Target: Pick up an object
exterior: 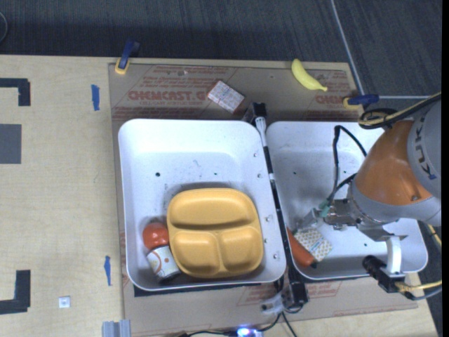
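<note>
My gripper (313,225) reaches down into the right bin (309,153) near its front left corner, just above an orange carrot-shaped object (299,253) and a small checkered packet (313,243) lying on it. The arm's orange band and grey wrist cover most of the gripper. In the left bin (182,146) lies a yellow divided tray (213,232), with a red-orange ball (155,236) and a small white and orange cup (162,261) at its left side.
A yellow banana (307,76) and a small patterned card (224,95) lie on the cardboard behind the bins. Blue clamps (127,55) hold the board's edges. A black cable loops over the right bin's far side.
</note>
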`<state>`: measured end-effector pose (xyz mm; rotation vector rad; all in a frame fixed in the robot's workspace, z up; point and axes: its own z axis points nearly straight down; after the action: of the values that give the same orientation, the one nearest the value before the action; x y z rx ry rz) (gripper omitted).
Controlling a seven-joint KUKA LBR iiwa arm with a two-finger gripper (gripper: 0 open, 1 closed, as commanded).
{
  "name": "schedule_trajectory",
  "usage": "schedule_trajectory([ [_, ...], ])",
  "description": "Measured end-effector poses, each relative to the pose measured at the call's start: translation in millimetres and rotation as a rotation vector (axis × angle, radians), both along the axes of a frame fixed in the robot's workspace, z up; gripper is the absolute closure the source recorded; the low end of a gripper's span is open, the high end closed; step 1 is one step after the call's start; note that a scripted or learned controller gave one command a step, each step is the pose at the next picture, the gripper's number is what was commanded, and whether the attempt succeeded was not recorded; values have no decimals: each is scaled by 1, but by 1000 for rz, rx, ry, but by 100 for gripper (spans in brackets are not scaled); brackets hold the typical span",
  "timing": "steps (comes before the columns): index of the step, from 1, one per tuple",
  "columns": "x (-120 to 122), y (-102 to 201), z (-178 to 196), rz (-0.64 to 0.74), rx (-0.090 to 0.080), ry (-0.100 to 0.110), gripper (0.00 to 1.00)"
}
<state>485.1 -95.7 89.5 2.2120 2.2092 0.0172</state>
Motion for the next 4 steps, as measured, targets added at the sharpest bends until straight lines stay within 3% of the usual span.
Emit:
schedule_trajectory([
  [4, 0, 2, 0, -2, -3, 0, 0],
])
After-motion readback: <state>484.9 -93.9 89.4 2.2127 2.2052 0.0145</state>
